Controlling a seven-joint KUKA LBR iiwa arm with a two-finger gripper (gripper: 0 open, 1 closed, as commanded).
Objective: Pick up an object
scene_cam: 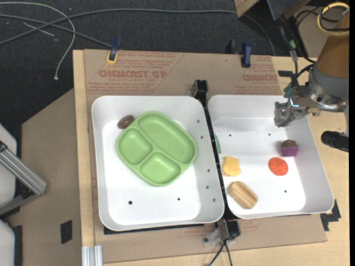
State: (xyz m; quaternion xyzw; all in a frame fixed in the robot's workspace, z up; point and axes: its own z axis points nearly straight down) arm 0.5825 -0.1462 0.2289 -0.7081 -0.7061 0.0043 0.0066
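Objects for picking, right bin [260, 107]: tan bread roll [243, 195] near front edge; orange-red round piece [278, 166] toward right side; yellow piece [231, 165] near left wall; purple cupcake-like piece [289, 147] just above the orange-red one. Left bin [105, 165]: green divided plate [157, 148], three compartments, tilted; small brown oval item [126, 121] touching its upper-left rim. Gripper [283, 115]: over right bin's upper right, nothing seen between fingers; cannot tell whether apart or together.
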